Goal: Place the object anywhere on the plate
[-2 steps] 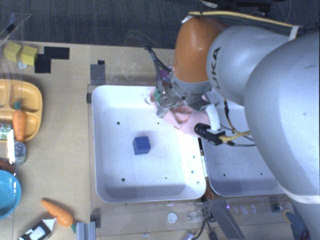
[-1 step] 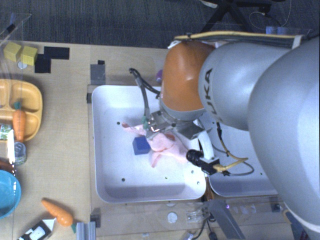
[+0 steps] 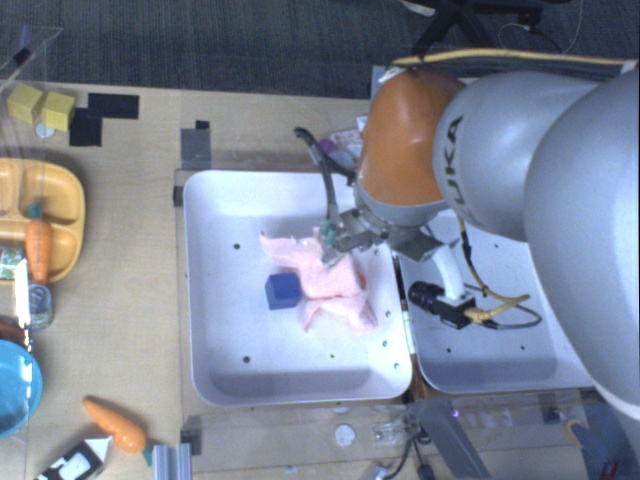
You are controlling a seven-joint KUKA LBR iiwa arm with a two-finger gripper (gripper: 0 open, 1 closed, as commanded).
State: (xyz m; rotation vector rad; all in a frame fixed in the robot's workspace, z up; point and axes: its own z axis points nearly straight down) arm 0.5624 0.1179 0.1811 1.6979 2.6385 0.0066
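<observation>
A small blue cube (image 3: 283, 290) rests in the left white bin (image 3: 225, 368), touching the left edge of a flat, pale pink, irregular piece (image 3: 335, 286) that lies in the bin's right half. My gripper (image 3: 335, 240) hangs over the upper part of the pink piece, just right of and above the cube. It sits below the orange wrist band (image 3: 400, 148). Nothing shows as held by it. The big grey arm (image 3: 540, 168) hides much of the right bin (image 3: 500, 368).
A black cabled fitting (image 3: 440, 303) juts from the arm over the right bin. Left of the bins on the bench are a yellow divided tray (image 3: 55, 203) holding a carrot (image 3: 38, 250), a blue bowl (image 3: 15, 388), another carrot (image 3: 115, 423) and yellow blocks (image 3: 42, 108).
</observation>
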